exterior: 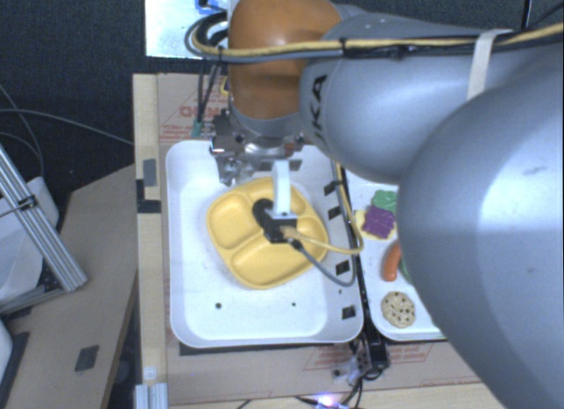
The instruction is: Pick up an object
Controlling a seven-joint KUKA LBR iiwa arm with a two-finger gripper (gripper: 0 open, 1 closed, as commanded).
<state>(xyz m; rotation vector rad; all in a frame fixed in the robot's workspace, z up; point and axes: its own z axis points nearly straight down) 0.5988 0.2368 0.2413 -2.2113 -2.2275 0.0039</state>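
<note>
A yellow divided plate (256,240) lies in the left white bin (189,249), a little above its middle. My gripper (234,167) hangs over the far edge of the plate, beneath the orange wrist band, and the plate's top rim is hidden under it. I see nothing held between its fingers. In the right bin (423,332) lie a purple grape cluster (379,221), a green piece (385,197), an orange carrot-like piece (390,263) and a round cookie (398,308).
The big grey arm covers most of the right bin and the upper right of the view. The bins sit on a cardboard-lined bench (150,222). A metal frame (35,222) stands off to the left.
</note>
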